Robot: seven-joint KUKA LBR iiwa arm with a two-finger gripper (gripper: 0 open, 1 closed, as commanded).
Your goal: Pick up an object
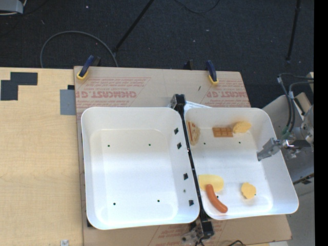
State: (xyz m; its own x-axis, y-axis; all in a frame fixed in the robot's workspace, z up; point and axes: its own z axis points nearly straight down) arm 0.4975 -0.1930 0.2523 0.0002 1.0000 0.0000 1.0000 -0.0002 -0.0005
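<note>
The right bin [277,137] holds several toy food pieces. A red-orange sausage [217,198] lies near its front edge, touching a yellow piece [211,181]. A small yellow chunk [248,190] sits to the right of them. Toward the back lie a brown cracker [222,132], a yellow wedge [242,126] touching it, and a tan slice [193,132] against the divider. My gripper [267,150] hangs at the bin's right rim, apart from every piece, with nothing seen in it.
The left bin [92,137] sits beside the right one, joined by a black divider strip [184,158]. Both rest on a cardboard sheet [154,88] held by two clamps. The arm's body and cables [300,122] crowd the right side.
</note>
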